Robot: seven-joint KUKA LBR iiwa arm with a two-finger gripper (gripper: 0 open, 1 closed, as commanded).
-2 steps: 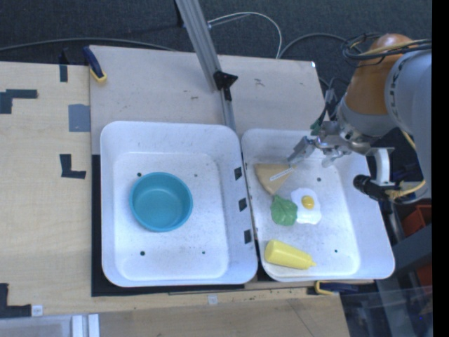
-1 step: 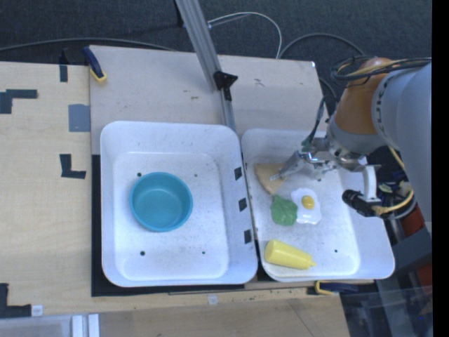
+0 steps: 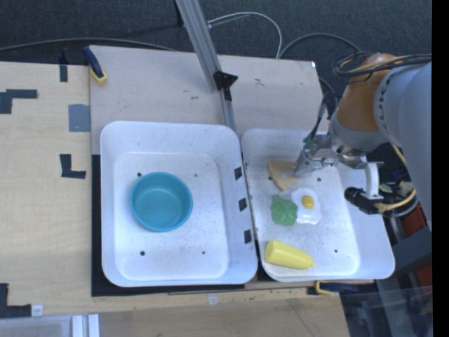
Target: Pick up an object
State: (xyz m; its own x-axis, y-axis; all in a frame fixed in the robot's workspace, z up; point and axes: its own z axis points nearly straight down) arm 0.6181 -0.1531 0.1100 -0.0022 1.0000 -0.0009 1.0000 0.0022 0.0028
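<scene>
The tan wedge-shaped object point(image 3: 280, 174) lies in the upper left part of the right bin point(image 3: 365, 255), at centre right of the frame. My jaws point(image 3: 303, 166) sit at the wedge's right edge, apparently touching it; whether they are released or clenched cannot be determined from this view. Just below the wedge lie a green leafy piece point(image 3: 283, 210) and, touching its right side, a fried egg point(image 3: 307, 206) with a yellow yolk. A yellow cone-shaped object point(image 3: 287, 255) lies near the bin's lower left corner. My arm point(image 3: 393, 111), grey with an orange band, enters from the right of the frame. The left bin point(image 3: 119, 258) holds a blue bowl point(image 3: 161, 201) at its left centre. Both bins rest on the tabletop point(image 3: 154, 90), and a grey pole point(image 3: 200, 34) crosses the upper middle.
</scene>
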